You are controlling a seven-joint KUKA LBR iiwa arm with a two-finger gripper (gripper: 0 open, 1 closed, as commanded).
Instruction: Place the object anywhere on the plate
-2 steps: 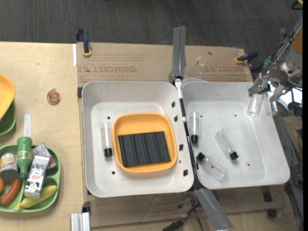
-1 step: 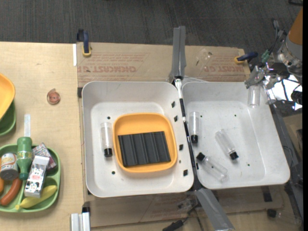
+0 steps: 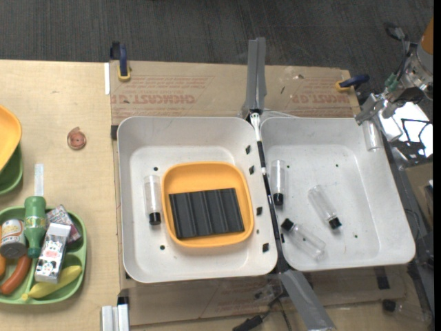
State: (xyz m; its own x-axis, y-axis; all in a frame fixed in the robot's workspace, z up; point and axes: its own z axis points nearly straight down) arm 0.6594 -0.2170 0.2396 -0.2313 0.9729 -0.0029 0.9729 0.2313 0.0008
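Grey carpet floor (image 3: 207,12) along the top; below it a pale wooden bench (image 3: 55,95), with a sheet of brown cardboard (image 3: 186,92) under two white bins.

At the bench's left edge, a yellow bowl (image 3: 7,136) nested in a green one, cut off by the frame. Near the lower left corner, a green plate (image 3: 72,278) loaded with toy food: a green bottle (image 3: 34,223), a small can (image 3: 12,233), a white carton (image 3: 48,254), a sausage and a banana. Further up the bench, alone, a small pink round thing (image 3: 77,138).

Left bin (image 3: 131,143): an orange plate (image 3: 207,174) in the middle, carrying a black ridged block (image 3: 207,211) that lies flat and covers most of its floor. Just beside the plate's left rim, on the bin floor, a clear vial with a black cap (image 3: 151,198), lying lengthwise, cap toward the near edge.

Right bin (image 3: 344,254): three more clear vials. One against the left wall (image 3: 277,181), cap toward the near edge. One near the middle (image 3: 324,207), at a slant. One toward the near left corner (image 3: 302,236), also slanted, cap pointing up-left.

At the right bin's far right corner, a further clear tube (image 3: 372,135) over the rim, directly under the gripper (image 3: 382,109). Cannot tell whether held or merely lying there, nor how far the gripper stands open. Well apart from the orange plate.
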